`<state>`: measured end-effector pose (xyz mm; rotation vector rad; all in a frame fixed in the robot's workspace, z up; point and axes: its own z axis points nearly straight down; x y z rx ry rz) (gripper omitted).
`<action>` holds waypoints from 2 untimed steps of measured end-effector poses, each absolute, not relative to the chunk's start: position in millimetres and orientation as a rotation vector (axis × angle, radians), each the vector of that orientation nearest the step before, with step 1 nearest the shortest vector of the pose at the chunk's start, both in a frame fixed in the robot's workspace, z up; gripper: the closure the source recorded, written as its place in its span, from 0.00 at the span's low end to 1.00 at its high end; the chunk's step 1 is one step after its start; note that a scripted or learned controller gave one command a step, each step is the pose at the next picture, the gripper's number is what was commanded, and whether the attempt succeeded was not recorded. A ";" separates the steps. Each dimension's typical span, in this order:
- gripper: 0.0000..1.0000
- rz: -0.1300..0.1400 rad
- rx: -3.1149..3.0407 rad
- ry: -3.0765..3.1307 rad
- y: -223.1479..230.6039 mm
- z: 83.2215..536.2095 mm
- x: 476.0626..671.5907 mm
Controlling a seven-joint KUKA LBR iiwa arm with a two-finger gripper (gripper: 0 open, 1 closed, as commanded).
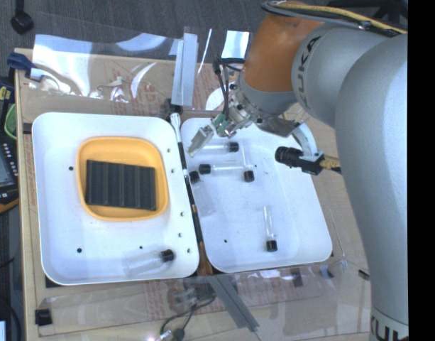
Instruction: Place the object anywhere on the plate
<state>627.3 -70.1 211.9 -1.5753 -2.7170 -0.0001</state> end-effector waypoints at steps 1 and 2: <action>0.00 -0.001 -1.574 -2.717 -69.7 211.6 627.2; 0.00 -0.001 -1.574 -2.717 -69.7 211.6 627.2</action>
